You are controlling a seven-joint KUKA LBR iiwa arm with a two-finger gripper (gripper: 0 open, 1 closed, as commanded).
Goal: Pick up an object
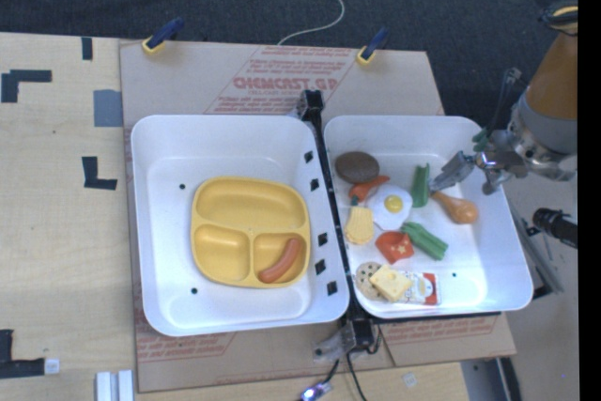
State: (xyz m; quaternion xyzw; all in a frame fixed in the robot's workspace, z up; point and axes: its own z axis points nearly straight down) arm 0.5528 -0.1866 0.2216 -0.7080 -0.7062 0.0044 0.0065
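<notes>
The gripper (472,172) is hanging over the right bin (500,288), at about three o'clock in the view, with its two fingers spread open and nothing lying between them. The arm (554,99) is reaching in from the right, its orange band showing above the wrist.

Below the fingertips, the toy drumstick (456,207) is lying at roughly four o'clock of the gripper, close but apart from it. A green pepper (420,184) is standing just beside the drumstick at its nine o'clock. Further left are sitting the fried egg (392,202), a brown patty (357,166) at the egg's eleven o'clock, and a cheese wedge (359,226) at its seven o'clock. A tomato piece (395,246) and a green bean (427,239) are lying toward six o'clock (touching, as far as can be judged).

In the left bin (155,221), a yellow divided plate (246,211) is holding a sausage (282,259) in its lower right compartment.
</notes>
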